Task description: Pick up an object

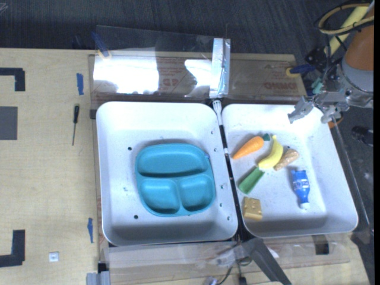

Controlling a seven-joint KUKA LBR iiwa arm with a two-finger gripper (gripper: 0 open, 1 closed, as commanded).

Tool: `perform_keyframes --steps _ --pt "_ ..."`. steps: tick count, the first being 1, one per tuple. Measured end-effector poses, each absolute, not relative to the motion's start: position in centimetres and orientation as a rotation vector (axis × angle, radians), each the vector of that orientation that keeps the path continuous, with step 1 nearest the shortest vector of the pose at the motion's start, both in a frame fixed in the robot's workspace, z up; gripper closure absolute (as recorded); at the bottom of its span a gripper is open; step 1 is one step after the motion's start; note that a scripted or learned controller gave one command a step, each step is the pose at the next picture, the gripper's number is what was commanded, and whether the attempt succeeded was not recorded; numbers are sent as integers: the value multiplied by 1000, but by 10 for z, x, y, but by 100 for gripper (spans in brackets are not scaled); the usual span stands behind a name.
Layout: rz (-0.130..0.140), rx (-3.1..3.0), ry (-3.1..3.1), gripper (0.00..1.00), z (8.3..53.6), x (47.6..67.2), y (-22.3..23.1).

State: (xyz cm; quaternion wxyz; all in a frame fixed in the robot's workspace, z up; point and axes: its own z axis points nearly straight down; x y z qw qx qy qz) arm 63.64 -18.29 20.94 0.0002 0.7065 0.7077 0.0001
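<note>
The right bin [332, 215] holds several toy items: an orange carrot [247, 146], a yellow banana [272, 154], a green cucumber-like piece [250, 180], a small tan piece [288, 157], a blue tube [300, 186] and a yellow cheese block [252, 208]. My gripper [312, 116] hangs over the bin's far right corner, above and to the right of the carrot and banana. Its fingers stand apart with nothing between them.
The left bin [113, 129] contains a blue divided plate [175, 178]. A clear plastic sheet [160, 70] stands behind the bins. Yellow cables [341, 16] loop at the upper right beside the arm. A wooden bench surface [41, 177] lies to the left.
</note>
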Motion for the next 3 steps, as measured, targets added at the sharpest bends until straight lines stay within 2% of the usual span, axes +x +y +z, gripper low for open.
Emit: perform_keyframes --steps 1,2,3 --pt "2 2075 2351 0 233 653 -195" --pt "8 1961 2439 0 101 605 -179" --pt "2 1968 2446 0 96 602 -178"
